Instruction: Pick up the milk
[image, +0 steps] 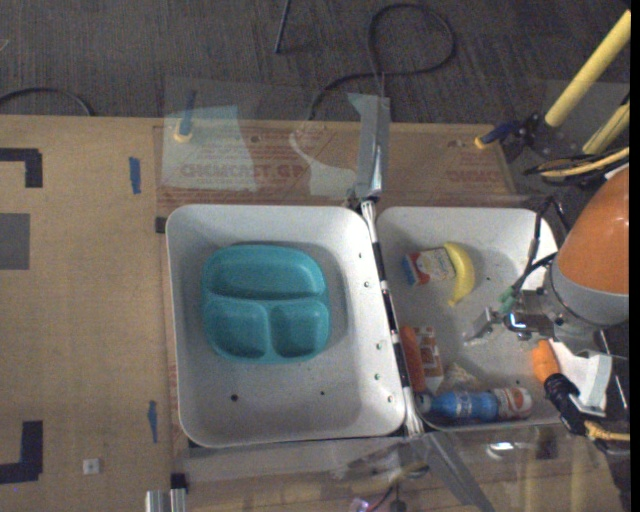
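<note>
The open-fingered gripper (487, 325) hovered empty beside the curved yellow banana (462, 272), aiming for the small red-and-white milk carton (430, 266).

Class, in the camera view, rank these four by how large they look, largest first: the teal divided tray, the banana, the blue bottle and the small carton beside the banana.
1. Teal divided tray, by far.
2. Blue bottle.
3. Banana.
4. Small carton.
Bottle and banana look close in size, so their order is unsure.
</note>
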